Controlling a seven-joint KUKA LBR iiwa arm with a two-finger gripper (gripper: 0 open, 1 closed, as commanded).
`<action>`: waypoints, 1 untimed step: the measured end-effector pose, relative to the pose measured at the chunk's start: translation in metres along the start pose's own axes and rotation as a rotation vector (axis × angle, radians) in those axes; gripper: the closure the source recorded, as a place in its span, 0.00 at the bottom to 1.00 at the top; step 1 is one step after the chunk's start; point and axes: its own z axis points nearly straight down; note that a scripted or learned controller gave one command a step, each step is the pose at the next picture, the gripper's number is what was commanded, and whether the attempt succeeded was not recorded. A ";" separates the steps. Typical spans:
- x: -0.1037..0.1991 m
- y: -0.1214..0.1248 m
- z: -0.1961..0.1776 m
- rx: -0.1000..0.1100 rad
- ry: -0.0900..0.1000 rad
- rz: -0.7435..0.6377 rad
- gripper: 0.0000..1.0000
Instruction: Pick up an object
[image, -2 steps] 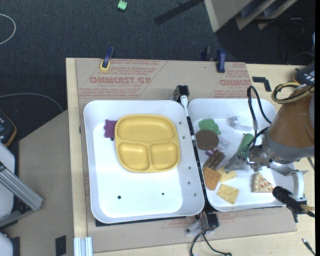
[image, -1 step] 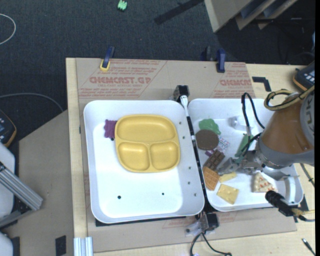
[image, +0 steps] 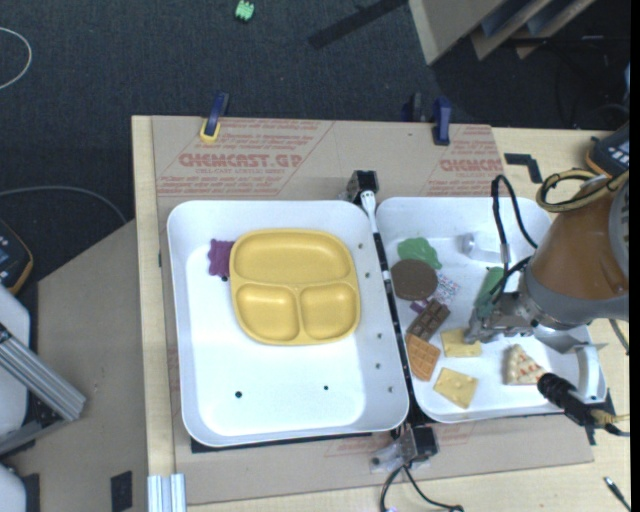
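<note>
My gripper (image: 487, 326) is low in the right bin (image: 520, 215), reaching in from the right. It hovers just right of a pale yellow cheese piece (image: 460, 346) and beside a green strip (image: 490, 287). Close by lie a brown chocolate bar (image: 428, 320), an orange waffle cracker (image: 423, 357), a yellow cheese wedge (image: 455, 386) and a pizza slice (image: 520, 366). A brown round cookie (image: 414, 279) and a green leafy piece (image: 418, 250) lie farther back. I see nothing lifted.
The left bin (image: 285, 400) holds a yellow divided plate (image: 295, 284) with a purple item (image: 219, 257) at its left edge. A small clear item (image: 467, 242) lies at the back of the right bin. Black cables (image: 505, 215) arc over that bin.
</note>
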 end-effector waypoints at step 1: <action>0.003 -0.004 -0.061 0.005 0.000 -0.004 1.00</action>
